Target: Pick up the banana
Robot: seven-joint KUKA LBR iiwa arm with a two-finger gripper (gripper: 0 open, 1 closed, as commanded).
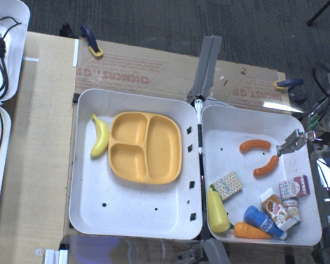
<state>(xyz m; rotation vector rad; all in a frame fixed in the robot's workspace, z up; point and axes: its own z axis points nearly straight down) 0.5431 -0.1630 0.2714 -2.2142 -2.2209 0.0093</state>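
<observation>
Banana: your target, a curved yellow plastic banana [98, 137], lies in the left white bin [76, 207], at its left side, just beside the left edge of a yellow three-compartment plastic tray [146, 147]. I cannot tell whether the two touch.

Gripper: the small metal two-finger gripper [288, 144] hangs over the far right part of the right white bin [227, 115], well apart from the banana. The arm behind it is cut off at the right edge, so you get little more than cables and metal there. The claw is too small and blurred to tell whether it is released or clenched; nothing visible sits in it.

Right bin contents, for your reference: two orange sausages [255, 146], one just left of the gripper, the other nearer; a small patterned carton [226, 185]; a yellow squeeze bottle [217, 212] at the near left; an orange carrot [251, 231]; a blue bottle [263, 222]; small printed boxes [293, 188] at the right, their labels unreadable.
</observation>
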